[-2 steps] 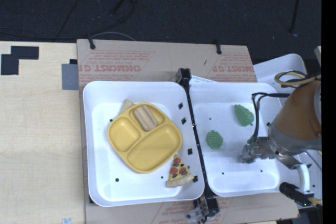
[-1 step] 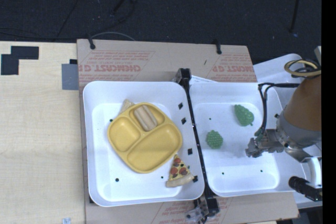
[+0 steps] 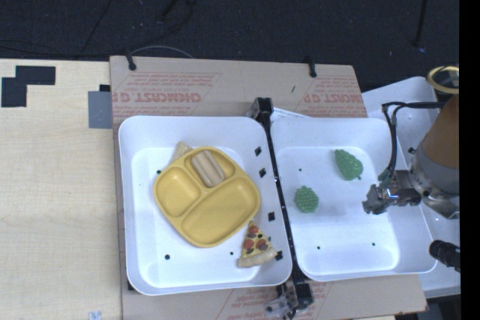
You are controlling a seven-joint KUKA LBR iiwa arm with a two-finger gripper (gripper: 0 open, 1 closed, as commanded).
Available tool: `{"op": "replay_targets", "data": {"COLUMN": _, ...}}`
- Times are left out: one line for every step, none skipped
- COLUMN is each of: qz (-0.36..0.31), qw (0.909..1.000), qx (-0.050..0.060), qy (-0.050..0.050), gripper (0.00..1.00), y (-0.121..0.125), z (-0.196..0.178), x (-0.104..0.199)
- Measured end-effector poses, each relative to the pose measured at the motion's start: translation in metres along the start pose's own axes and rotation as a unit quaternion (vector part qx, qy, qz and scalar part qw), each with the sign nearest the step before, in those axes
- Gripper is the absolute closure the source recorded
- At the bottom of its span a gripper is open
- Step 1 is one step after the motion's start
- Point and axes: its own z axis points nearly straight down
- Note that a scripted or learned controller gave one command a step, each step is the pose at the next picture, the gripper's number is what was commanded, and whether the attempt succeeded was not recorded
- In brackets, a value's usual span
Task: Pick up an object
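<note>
Green toys lie in the right bin (image 3: 352,266): a leaf (image 3: 348,164) and a berry (image 3: 305,199). Near the bin's right wall hovers the tool (image 3: 377,202), holding nothing; finger state unclear.

two bins stand side by side on the bench, the left bin (image 3: 135,161) touching the right bin (image 3: 375,258) along a middle divider. in the left bin lies a sectioned plate (image 3: 217,217), with a hot dog (image 3: 207,167) in its upper compartment. a pizza slice (image 3: 256,245) lies just beside the plate's lower right edge. in the right bin, a leafy piece (image 3: 348,164) lies up and right of a round bunch (image 3: 305,199), apart. the gripper (image 3: 377,201) hangs over the right bin's right side.
</note>
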Motion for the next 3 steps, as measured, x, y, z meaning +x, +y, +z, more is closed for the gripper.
{"op": "replay_targets", "data": {"qz": -0.001, "qw": 1.0000, "qx": 0.003, "qy": 0.002, "gripper": 1.00, "y": 0.007, "z": 0.007, "x": 0.048}}
{"op": "replay_targets", "data": {"qz": -0.001, "qw": 1.0000, "qx": 0.003, "qy": 0.002, "gripper": 1.00, "y": 0.010, "z": 0.007, "x": 0.091}}
{"op": "replay_targets", "data": {"qz": -0.001, "qw": 1.0000, "qx": 0.003, "qy": 0.001, "gripper": 1.00, "y": 0.023, "z": 0.002, "x": 0.134}}
